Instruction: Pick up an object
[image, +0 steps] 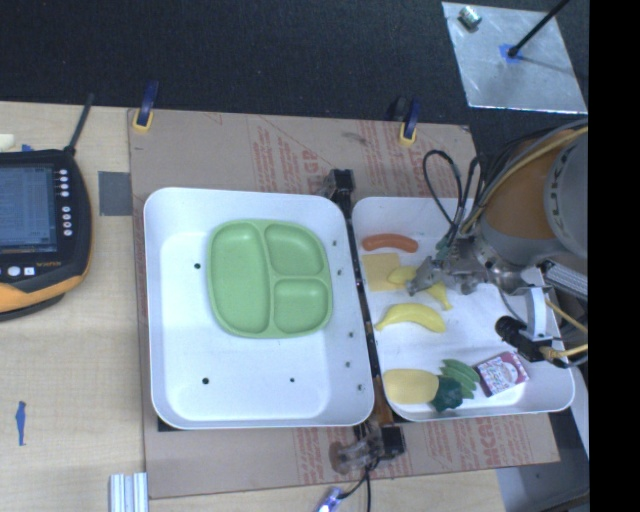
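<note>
Over right bin (560, 400) | gripper (432, 280) sat low among toy food, beside cheese slice (380, 270) and above banana (412, 318) | finger state: could not tell | step: reaching to grasp | next: likely needed closing squarely on one item, then lifting.

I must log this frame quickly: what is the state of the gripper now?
Gripper: cannot be told; it is low in the right bin, over a yellow piece near the banana.

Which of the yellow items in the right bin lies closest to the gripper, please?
The small yellow piece directly under the gripper, above the banana; the others lie farther off.
</note>
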